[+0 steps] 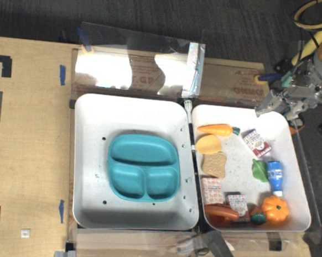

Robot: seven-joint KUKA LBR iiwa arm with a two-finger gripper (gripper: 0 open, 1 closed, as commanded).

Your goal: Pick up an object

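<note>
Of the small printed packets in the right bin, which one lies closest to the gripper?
The packet at the bin's upper right, below the gripper. The other two packets lie near the bin's lower edge.

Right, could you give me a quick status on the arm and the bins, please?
Gripper above right bin's far corner, holding nothing. Toy food untouched in that bin: carrot, bread slice, pumpkin. Teal tray in left bin. Nothing in the way.
</note>
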